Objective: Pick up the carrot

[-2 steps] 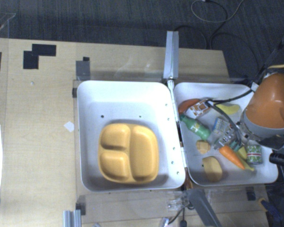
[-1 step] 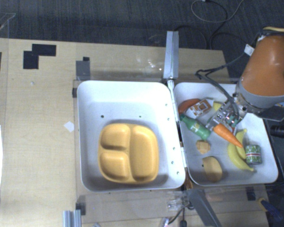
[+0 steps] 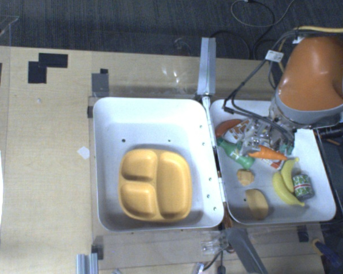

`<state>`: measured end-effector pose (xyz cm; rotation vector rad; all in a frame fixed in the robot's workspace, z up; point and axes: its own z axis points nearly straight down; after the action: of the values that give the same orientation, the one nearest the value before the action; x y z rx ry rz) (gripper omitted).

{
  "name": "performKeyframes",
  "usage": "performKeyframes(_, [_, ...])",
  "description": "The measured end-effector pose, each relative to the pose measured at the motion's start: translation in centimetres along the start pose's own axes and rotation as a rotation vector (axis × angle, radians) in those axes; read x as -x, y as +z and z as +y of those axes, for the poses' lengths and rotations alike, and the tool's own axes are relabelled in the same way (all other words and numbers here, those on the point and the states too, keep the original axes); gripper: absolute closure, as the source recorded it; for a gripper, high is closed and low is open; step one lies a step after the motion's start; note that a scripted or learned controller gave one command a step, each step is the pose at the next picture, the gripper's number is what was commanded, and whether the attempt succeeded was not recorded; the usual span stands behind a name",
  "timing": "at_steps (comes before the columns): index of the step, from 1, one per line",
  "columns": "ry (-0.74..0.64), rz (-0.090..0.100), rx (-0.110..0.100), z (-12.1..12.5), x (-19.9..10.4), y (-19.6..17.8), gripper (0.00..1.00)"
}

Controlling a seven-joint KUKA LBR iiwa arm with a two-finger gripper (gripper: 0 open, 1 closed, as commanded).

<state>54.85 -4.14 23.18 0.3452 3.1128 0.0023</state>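
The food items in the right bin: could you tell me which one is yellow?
The banana, a curved yellow fruit below the orange carrot, beside the brown potato.

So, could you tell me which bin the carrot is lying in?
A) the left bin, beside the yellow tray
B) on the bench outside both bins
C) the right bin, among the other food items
C: the carrot lies in the right bin, just below the gripper and next to the banana, while the yellow tray sits in the left bin.
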Motion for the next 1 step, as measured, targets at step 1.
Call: performKeyframes(1, [0.064,0.002,-0.002,-7.22,-1.45,6.41,1.0])
